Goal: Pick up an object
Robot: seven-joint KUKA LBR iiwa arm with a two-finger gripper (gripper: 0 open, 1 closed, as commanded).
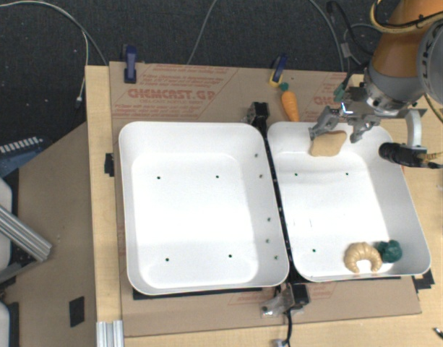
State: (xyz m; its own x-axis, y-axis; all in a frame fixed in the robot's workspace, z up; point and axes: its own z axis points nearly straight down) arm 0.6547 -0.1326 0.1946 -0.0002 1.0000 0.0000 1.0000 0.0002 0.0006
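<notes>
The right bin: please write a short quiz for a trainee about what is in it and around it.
1. True or false: the croissant lies at the right bin's near edge.
2. Which thing lies outside both bins, behind them? A) carrot B) green object C) tan block
3. Fill in: the tool is right above the tan ____.

Key: 1 true; 2 A; 3 block. The view does not show clearly whether the block is gripped.
</notes>
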